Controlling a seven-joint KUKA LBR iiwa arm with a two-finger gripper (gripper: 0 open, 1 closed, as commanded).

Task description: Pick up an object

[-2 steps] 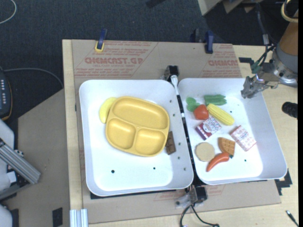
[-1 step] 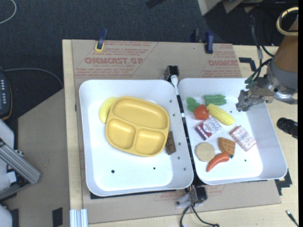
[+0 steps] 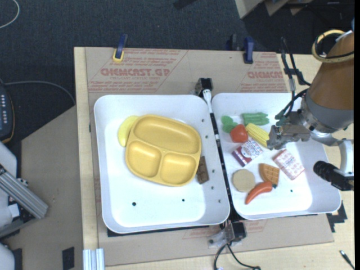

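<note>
The right bin holds several toy foods: a green piece, a yellow corn cob, a red tomato, a dark red packet, a round tan cookie, an orange waffle piece, a red-orange chili and a pink-and-white packet. My gripper hangs low over the bin's middle, just right of the corn cob and above the pink-and-white packet. Nothing shows between its fingers.
In the left bin lies a yellow three-compartment tray with a yellow banana-like piece at its left and a brown bar at its right. The grey and orange arm covers the right bin's far right.
</note>
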